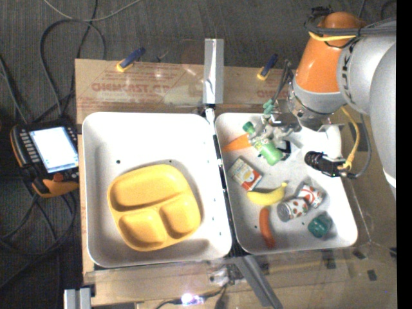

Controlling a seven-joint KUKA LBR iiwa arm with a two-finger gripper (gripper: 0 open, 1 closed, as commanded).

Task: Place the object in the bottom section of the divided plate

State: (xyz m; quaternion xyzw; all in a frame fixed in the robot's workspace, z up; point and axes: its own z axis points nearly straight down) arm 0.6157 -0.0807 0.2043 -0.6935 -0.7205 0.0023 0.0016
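Nearest you, the yellow divided plate (154,205) sits in the left bin (96,172), its sections bare and ready to receive. Your gripper (273,131) hangs low over the right bin (341,237), at the green bottle (269,150) beside the carrot (235,141). Finger opening: cannot tell; no grasp confirmed. Likely target is that bottle: small, green, pale-capped, lying tilted. Note banana (267,195), carton (245,173) and can (299,203) crowd nearby.
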